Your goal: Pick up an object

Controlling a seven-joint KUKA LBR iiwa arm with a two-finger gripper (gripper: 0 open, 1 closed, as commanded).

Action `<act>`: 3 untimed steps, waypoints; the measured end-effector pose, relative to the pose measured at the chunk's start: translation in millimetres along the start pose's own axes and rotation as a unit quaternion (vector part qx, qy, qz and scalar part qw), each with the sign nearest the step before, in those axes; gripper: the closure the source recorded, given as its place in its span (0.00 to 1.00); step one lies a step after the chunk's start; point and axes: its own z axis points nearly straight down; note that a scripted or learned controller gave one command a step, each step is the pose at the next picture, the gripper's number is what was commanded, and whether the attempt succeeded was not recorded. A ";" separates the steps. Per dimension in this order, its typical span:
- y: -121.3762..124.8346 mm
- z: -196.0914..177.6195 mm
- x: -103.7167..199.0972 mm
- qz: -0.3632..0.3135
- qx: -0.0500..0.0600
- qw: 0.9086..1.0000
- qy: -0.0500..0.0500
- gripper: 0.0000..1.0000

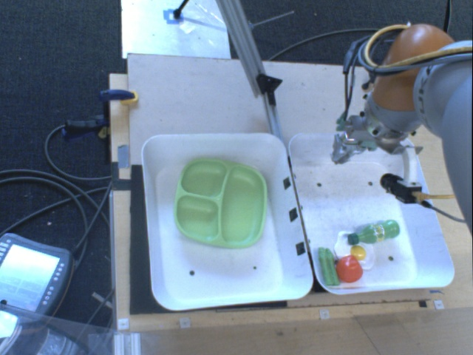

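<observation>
1. Nearest the camera, along the bottom edge of the view, runs the bench (222, 87), a pale board that carries both bins.
2. Left of centre sits the left bin (166, 272), shallow and white, with a light green divided plate (222, 203) lying flat in its middle.
3. Beside it, touching along the shared rim, is the right bin (429, 265), also white, with its objects gathered at the near edge.
4. From the right the grey arm (443, 87) reaches in, its orange band (410, 58) above the wrist, over the far end of the right bin.
5. At the arm's end the gripper (344, 150) hangs above the far left corner of the right bin; whether its fingers are apart or together cannot be told, and nothing is seen between them.
6. A green bottle (377, 232) lies on its side in the near part of the right bin, well apart from the gripper.
7. A green vegetable (327, 265), long and narrow, lies against the near left wall of the same bin.
8. A red tomato (349, 269) rests just beside that vegetable.
9. A fried egg toy (358, 252), white with a yellow yolk, lies between the tomato and the bottle.
</observation>
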 end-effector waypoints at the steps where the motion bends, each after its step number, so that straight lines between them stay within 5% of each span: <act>1: -4.7 -49.6 5.5 -0.002 0.000 1.000 0.000 1.00; 2: -3.1 -76.7 5.5 -0.003 0.000 1.000 0.000 1.00; 3: -18.0 -69.2 57.7 -0.005 0.004 1.000 0.001 1.00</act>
